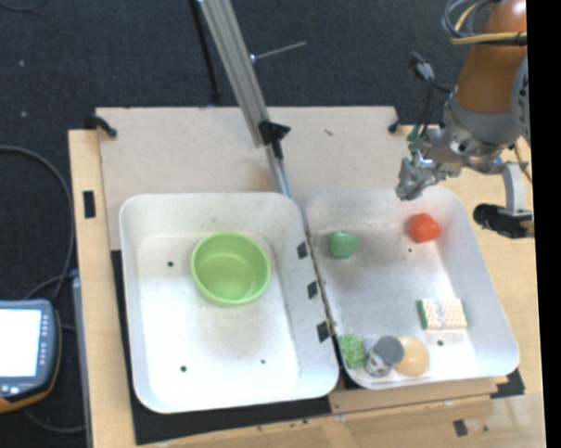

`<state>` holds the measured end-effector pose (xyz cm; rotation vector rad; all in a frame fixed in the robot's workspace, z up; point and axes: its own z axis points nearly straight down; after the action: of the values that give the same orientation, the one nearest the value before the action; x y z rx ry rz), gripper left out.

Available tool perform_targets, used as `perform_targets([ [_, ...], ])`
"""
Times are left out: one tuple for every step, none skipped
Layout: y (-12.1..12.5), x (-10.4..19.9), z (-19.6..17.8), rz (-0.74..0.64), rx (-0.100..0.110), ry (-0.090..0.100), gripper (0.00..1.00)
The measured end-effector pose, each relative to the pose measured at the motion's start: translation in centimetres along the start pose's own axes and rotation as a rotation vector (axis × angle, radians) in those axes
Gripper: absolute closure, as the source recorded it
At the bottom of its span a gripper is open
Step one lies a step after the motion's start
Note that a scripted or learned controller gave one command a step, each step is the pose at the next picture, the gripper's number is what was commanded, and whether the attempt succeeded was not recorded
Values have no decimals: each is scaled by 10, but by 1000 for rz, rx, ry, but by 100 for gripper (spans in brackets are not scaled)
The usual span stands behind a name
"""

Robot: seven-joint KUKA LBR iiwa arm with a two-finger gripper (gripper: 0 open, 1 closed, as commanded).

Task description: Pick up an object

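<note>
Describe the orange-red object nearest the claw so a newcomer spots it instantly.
Start at the right bin, then its far right corner, just below the claw. The small orange-red object lies there alone, the only red thing; the green object lies to its left.

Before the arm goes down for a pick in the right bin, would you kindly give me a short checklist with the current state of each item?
1. Gripper above the right bin, at its far edge: ok.
2. Gripper free of any object: cannot tell; its tip is too small to read.
3. Nearest target, the orange-red ball, lies apart from other items: ok.
4. Gripper directly over that ball: not ok; it sits up and left of it in the view.
5. Green cup stands clear of the ball: ok.
6. Near corner cluster around the yellow ball is crowded: not ok for a clean pick.
</note>
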<state>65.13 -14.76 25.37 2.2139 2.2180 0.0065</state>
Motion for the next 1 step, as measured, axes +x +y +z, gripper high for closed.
perform_targets([
  [1, -1, -20, -2, 4, 2, 100],
])
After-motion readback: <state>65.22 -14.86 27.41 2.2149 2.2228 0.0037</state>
